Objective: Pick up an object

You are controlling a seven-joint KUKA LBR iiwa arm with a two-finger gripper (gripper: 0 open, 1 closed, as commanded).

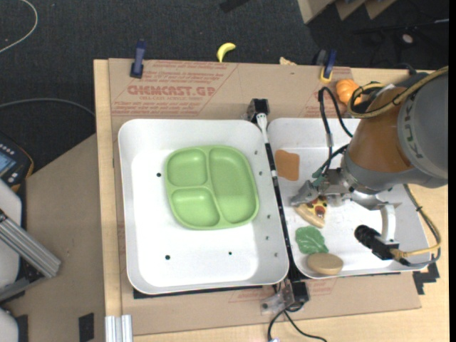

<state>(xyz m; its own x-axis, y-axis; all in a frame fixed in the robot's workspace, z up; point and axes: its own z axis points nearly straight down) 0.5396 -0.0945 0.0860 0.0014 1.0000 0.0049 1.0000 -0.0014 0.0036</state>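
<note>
Two shallow white bins are sitting side by side on a cardboard-covered bench (185, 91). The left bin (142, 251) is holding a pale green divided plate (211, 187), which is lying flat near the middle, with three compartments facing up.

The grey arm (399, 141) is reaching in from the right, over the right bin (299, 130), with its orange band showing above the wrist. The gripper (311, 191) is hanging low near the left-centre of that bin, just above a small toy pizza slice (313, 214). From this angle it cannot be told whether the gripper is open or closed, nor whether it is touching the slice.

Three more items are lying in the right bin. An orange-brown square piece (288, 165) is resting flat near the wall shared with the left bin, just beyond the gripper. A green leafy piece (311, 239) is lying just in front of the pizza slice. A tan round piece (325, 263) is sitting beside the bin's front edge, touching or nearly touching the leafy piece.

Two blue clamps (137, 60) are gripping the far edge of the bench.
</note>
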